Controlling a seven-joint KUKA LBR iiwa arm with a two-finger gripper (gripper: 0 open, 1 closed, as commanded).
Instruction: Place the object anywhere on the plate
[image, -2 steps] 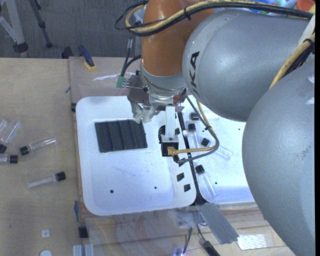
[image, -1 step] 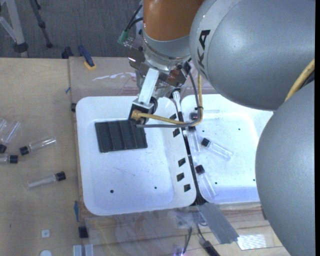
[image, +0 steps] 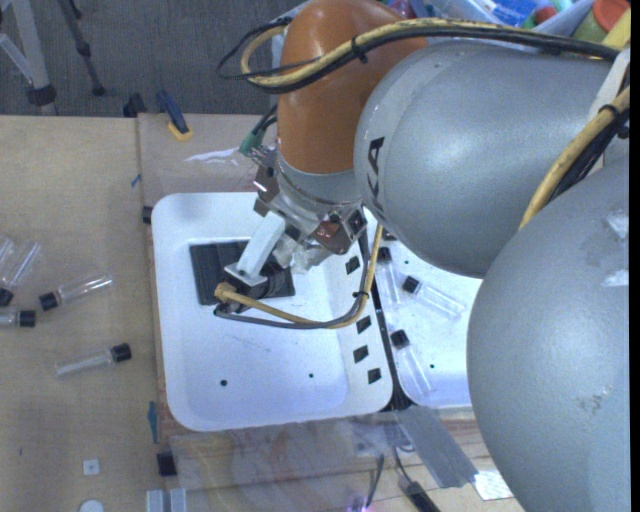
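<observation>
White plastic makes up the two shallow bins, which sit side by side on a light brown wooden bench (image: 70, 200). The left white bin (image: 260, 400) has a flat, dark grey, square plate (image: 212, 268) lying in its far left part. The plate's right side is hidden under the robot. Two tiny dark dots (image: 222, 381) mark this bin's floor nearer the front.

The right white bin (image: 440, 385) is mostly covered by the big grey arm (image: 470, 150). In the part that shows lies a small clear plastic tube with a black cap (image: 425, 293). It is well apart from the plate, so it is not on it. A row of little black squares (image: 362, 340) runs along the place where the two bins meet.

The claw (image: 298, 248) hangs low over the left bin, right at the plate's hidden side, below the fat orange band (image: 320, 90). The wrist blocks the view, so I cannot tell if the claw is open or closed, or if it holds something.

On the bench to the left of the bins lie more clear tubes with black caps (image: 92, 358), scattered about. Some at the left edge are cut off. A small blue clamp (image: 177, 120) sits at the bench's far side.

Dark letters (image: 375, 165) on the grey arm look like a K and an A. The rest of the word curves out of sight.
</observation>
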